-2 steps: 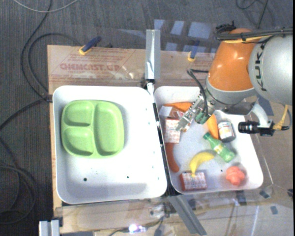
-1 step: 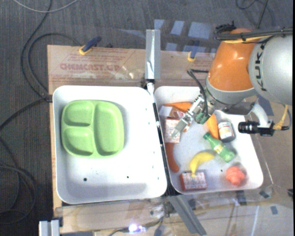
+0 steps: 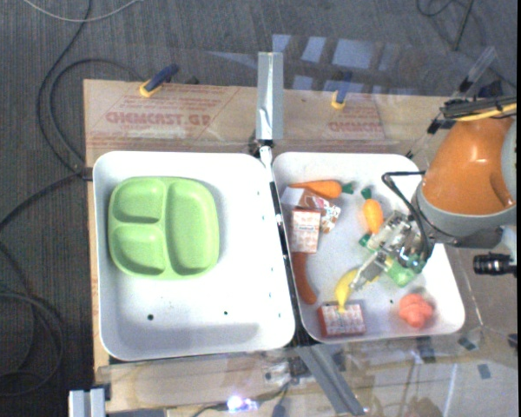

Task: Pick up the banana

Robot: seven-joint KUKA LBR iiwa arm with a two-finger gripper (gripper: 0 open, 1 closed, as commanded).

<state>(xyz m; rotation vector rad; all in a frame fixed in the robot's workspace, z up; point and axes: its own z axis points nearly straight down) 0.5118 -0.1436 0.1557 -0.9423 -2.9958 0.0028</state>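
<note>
Dark grey carpet strewn with cables surrounds a bench whose brown board (image 3: pixel 200 115) carries two shallow white bins side by side. Inside the left white bin (image 3: pixel 122 324) lies a lime-green plastic plate with three compartments (image 3: pixel 165 227), near its upper left corner. Crowded with toy food, the right white bin (image 3: pixel 447 320) holds the small yellow plastic banana (image 3: pixel 347 286) in its lower middle, long axis on a diagonal: the lower end points down-left toward a small red-and-white printed box (image 3: pixel 341 319), which it meets or nearly meets, and the upper end points up-right toward the gripper. The grey arm with its orange band (image 3: pixel 471 172) reaches in from the right, and its two-finger gripper (image 3: pixel 384 254) sits just at the banana's upper end, beside a green object (image 3: pixel 404 274); whether it grasps the fruit, or how wide it stands, cannot be told. Above, an orange carrot with a green top (image 3: pixel 323 188) lies crosswise, a smaller orange carrot (image 3: pixel 372 215) stands near the gripper, a red-and-white carton (image 3: pixel 306 229) sits left of centre, a long brownish-red sausage (image 3: pixel 303 281) runs down the bin's left side, and a pinkish-red lumpy fruit (image 3: pixel 415 310) rests at lower right.
</note>
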